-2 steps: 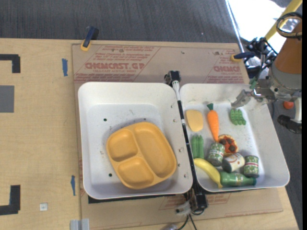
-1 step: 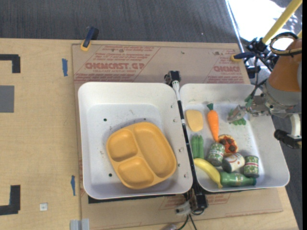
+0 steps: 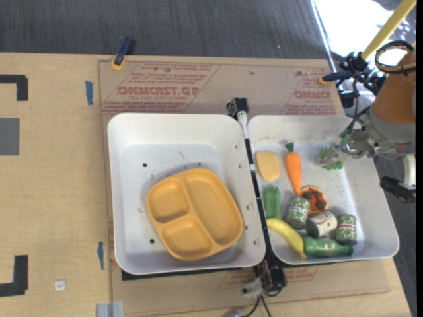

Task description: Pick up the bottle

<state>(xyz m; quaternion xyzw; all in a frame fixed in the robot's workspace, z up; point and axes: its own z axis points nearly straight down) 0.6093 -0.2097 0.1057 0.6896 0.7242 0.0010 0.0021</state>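
Robotics lab setup, not a home or kitchen: desk (image 3: 53,177) topped with a cardboard sheet (image 3: 198,88) printed CHEMCAST GP, clipped at the corners and marked with blue tape and black squares. Two shallow white bins (image 3: 125,177) clamped side by side, one with a yellow divided tray (image 3: 195,220), the other with plastic toy food such as a carrot (image 3: 293,169) and a banana (image 3: 285,235). Grey-and-orange arm (image 3: 395,107) with loose cabling at right, dark carpet floor (image 3: 198,12) beyond.
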